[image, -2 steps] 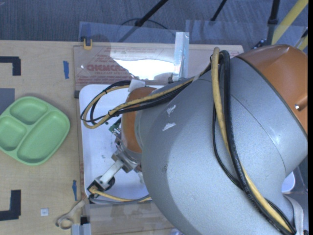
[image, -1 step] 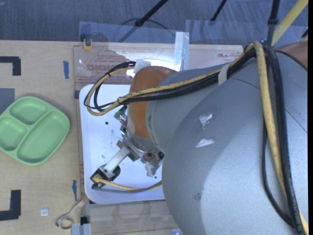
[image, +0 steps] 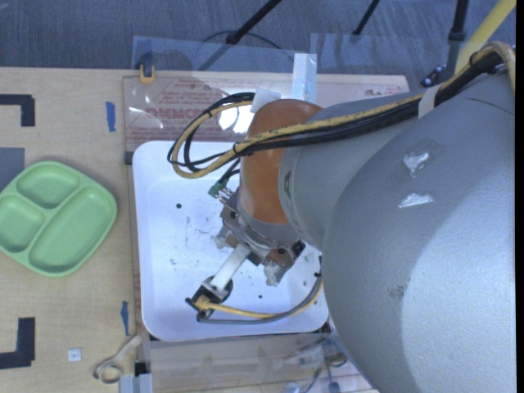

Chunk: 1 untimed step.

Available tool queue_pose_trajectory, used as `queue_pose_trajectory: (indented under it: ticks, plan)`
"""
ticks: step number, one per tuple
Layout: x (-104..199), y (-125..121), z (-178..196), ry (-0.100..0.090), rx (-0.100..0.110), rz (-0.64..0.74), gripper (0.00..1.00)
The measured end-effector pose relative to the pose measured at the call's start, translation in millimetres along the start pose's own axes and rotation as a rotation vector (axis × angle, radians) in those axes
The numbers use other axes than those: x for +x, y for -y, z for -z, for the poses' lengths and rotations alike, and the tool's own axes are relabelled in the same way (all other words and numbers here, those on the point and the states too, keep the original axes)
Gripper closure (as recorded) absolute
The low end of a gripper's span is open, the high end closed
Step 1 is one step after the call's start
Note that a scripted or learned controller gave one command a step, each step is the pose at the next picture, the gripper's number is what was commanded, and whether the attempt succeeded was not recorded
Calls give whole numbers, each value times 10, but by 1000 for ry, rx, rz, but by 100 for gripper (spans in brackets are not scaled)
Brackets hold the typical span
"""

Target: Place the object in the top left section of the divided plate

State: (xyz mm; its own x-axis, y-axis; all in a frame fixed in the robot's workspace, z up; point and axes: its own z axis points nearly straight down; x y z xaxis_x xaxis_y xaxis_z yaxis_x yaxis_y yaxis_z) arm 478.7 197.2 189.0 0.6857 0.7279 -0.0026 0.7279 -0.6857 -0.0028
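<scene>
A light green divided plate (image: 57, 218) with three sections lies on the wooden bench, left of the white bin (image: 160, 244). Its top left section (image: 47, 183) holds nothing. My gripper (image: 277, 267) reaches down into the bin's near right part, under the orange wrist band (image: 264, 170). The wrist and arm hide what lies right under the gripper. No object shows between its fingers. The gripper is far to the right of the plate.
The grey arm (image: 409, 219) covers the right half of the view. Small dark specks dot the bin floor. A clear plastic sheet (image: 196, 97) lies behind the bin. Blue tape marks (image: 110, 115) and black corner marks (image: 23, 109) sit on the bench.
</scene>
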Motion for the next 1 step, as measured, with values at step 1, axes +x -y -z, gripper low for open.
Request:
queue_pose_trajectory:
  ticks: [1]
  plan:
    - [98,99,2230,-1,-2,17,0]
